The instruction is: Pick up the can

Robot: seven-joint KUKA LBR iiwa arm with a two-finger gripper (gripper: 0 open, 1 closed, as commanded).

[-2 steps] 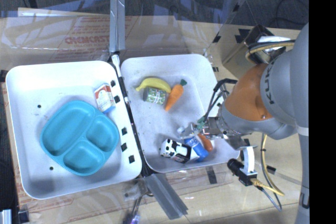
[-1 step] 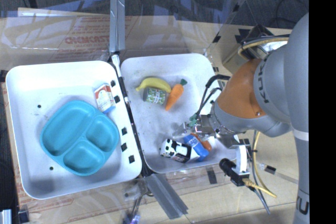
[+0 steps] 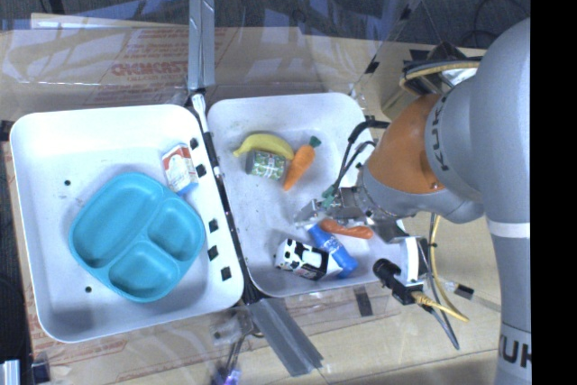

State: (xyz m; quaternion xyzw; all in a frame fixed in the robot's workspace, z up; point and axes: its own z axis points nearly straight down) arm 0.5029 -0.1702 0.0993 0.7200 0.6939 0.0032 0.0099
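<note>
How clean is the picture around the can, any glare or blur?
Camera view: the can is small and soft, its label unreadable; both white bins look bright with little shadow; clear sheeting behind them throws pale reflections; the hand area is cluttered and indistinct.

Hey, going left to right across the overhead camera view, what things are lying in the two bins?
Blue divided plate → small red-and-white carton → banana → carrot → gripper, low over the right bin. The green can lies against the banana, so its place is unclear.

One fixed camera looks down aslant on both bins (image 3: 54, 221).
</note>
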